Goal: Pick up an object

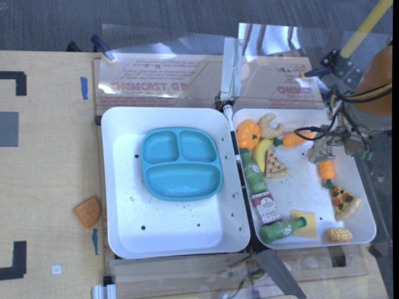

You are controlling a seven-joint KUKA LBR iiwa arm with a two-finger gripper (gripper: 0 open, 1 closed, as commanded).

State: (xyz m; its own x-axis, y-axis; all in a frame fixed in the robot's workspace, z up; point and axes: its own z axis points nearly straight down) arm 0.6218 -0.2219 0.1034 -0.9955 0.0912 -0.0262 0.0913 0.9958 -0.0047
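End effector (pixel 324 149) hangs over the right bin (pixel 365 198), just above the toy carrot (pixel 326 169) (pizza slice (pixel 343 200) at five o'clock); finger state: cannot tell.

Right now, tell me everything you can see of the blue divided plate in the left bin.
The light blue divided plastic plate is a rounded rectangle with three compartments: two small ones along its far side and one wide one along its near side, split by raised ridges. It looks smooth and slightly glossy, with nothing in any compartment. It lies flat and upright on the floor of the shallow white left bin, toward the bin's far half, and only the bin floor touches it.
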